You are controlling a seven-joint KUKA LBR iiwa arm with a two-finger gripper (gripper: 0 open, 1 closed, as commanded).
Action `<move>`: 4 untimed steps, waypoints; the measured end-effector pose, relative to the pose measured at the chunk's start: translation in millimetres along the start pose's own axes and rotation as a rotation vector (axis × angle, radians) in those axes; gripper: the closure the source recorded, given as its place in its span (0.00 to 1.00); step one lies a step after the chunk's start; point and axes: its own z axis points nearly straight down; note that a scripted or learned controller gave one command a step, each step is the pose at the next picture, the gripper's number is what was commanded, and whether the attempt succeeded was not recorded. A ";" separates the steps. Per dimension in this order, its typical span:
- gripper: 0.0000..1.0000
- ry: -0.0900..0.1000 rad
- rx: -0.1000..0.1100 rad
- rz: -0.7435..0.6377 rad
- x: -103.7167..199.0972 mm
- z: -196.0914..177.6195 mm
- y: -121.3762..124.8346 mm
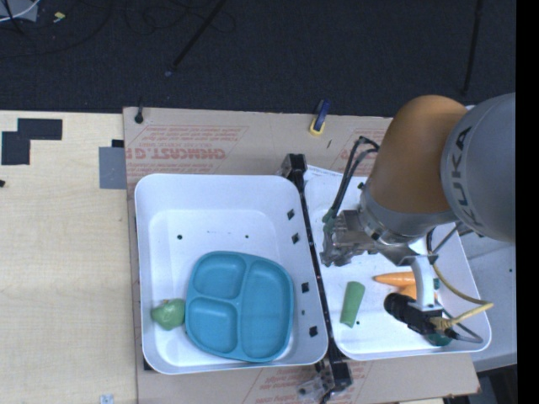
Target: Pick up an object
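Camera view: arm (438, 171) bends down over right bin (472, 263) — gripper (337, 247) low inside, grip state can't be told

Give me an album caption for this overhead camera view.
Robot arm reaching over the right bin, above a green stick and carrot; blue divided plate in the left bin.

Bench (59, 268) carrying two bins!
Cardboard sheet (194, 141) lies on it; left bin (160, 200) and right bin (370, 343) sit atop the cardboard.

I work in a robotics lab: two white bins (147, 225) on cardboard (210, 146), a taped plywood counter (59, 259), loose cables (25, 7) behind.
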 end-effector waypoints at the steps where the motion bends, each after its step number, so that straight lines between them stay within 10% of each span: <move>1: 1.00 -0.002 0.000 0.007 -17.9 11.2 6.8; 4: 1.00 -0.002 0.001 0.006 -8.4 17.7 -3.0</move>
